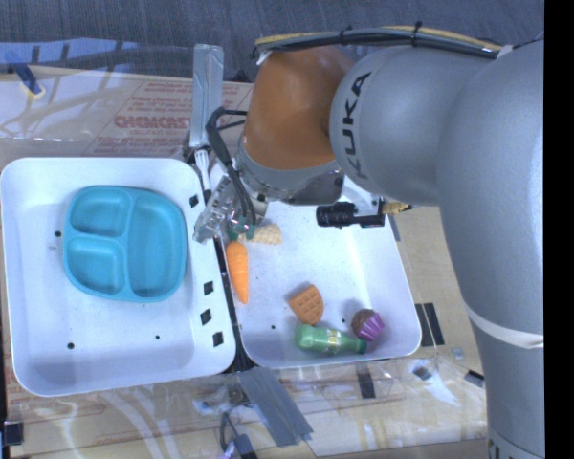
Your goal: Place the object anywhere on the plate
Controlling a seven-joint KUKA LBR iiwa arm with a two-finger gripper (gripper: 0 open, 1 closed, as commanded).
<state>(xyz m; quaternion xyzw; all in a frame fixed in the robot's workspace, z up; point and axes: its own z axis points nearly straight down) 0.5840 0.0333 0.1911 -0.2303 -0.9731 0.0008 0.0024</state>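
A blue divided plate [126,242] lies in the left bin [38,352]. An orange toy carrot [237,271] hangs point-down over the rim between the two bins, just right of the plate. My gripper [226,222] is at the carrot's green top, its fingers shut on that end. The grey arm with its orange band reaches in from the right and hides the back part of the right bin.
The right bin [402,295] holds a pale yellowish piece [266,234] beside the gripper, an orange waffle-like piece [306,303], a green bottle [330,339] and a purple item [367,324] near its front. Tape and cardboard surround both bins.
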